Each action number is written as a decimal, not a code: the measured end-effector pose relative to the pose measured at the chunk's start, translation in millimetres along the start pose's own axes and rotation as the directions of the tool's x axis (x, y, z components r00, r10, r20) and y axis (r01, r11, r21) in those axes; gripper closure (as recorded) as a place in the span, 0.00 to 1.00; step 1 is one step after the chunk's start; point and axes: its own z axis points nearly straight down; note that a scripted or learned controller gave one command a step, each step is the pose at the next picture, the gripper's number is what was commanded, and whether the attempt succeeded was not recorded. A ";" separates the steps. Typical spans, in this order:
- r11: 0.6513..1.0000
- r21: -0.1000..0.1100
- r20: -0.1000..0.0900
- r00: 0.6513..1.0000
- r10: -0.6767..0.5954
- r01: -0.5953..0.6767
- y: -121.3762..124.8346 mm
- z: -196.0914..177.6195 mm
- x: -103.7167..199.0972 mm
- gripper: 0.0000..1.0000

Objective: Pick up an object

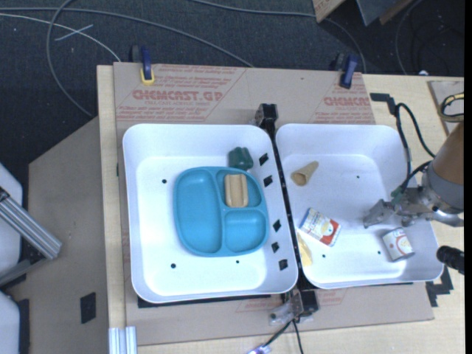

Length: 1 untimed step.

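In the right bin, my gripper hangs low on the right side, reaching in from the arm at the right edge. Just right of and below it lies a small white and red box, close to the gripper but apart from it. A white carton with red and yellow print lies left of the gripper in the middle of the bin. A tan cone rests further back. A yellow piece lies against the bin's left wall.
The left bin holds a blue divided plate with a tan block in one compartment. A dark green object sits behind the plate. Black clips join the bins along the divide. Cables run past the right bin's back right corner.
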 end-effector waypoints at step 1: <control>1.000 -0.002 0.000 1.000 -0.001 0.001 -0.3 29.6 0.7 0.00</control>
